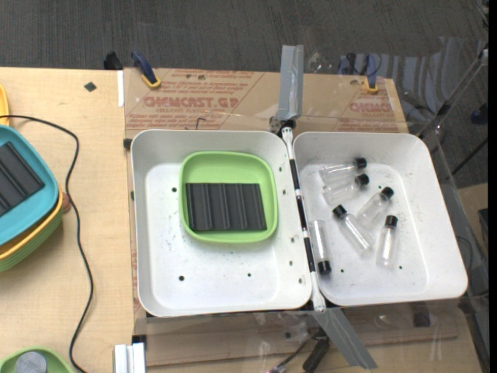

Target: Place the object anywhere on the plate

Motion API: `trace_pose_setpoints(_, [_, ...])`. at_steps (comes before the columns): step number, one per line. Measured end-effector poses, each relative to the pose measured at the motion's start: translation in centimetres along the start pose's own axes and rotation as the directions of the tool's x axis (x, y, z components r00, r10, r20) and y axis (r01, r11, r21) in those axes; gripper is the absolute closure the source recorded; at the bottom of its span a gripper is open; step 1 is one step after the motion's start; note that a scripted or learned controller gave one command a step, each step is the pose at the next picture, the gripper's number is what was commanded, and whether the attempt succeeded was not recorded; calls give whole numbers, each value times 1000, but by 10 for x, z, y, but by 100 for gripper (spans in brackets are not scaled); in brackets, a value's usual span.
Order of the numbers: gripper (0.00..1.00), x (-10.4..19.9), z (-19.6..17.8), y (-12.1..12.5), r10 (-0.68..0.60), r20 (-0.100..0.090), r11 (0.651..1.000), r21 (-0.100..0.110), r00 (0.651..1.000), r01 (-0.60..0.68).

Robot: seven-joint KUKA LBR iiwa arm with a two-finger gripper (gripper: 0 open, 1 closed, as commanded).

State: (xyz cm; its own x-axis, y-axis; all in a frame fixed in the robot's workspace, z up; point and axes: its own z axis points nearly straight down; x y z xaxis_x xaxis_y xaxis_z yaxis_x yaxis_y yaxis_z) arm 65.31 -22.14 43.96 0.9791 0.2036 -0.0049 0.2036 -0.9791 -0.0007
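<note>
Clear vials point(359, 233) in right bin point(435, 208): likely light, slick, rolling; grip mid-barrel. Green plate point(229, 167) awaits. Tool state: cannot tell.

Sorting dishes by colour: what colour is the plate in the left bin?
Light green plate, with a dark ridged insert; clearest in the camera view.

1. A wooden table point(62, 301) runs along the left side.
2. A black cable point(80, 231) snakes across the table from its left edge down to the bottom.
3. A stack of plates point(23, 200), teal on top with yellow and green beneath, sits at the far left, with a dark ribbed insert on top.
4. A sheet of printed cardboard point(202, 99) lies behind the bins.
5. Two blue-handled clamps point(146, 70) point(371, 74) grip the cardboard's back edge.
6. Grey carpet point(233, 14) covers the floor beyond.
</note>
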Motion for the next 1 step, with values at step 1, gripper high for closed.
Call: trace_pose_setpoints(1, [0,-2,0,0,2,1,1000,1,1000,-2])
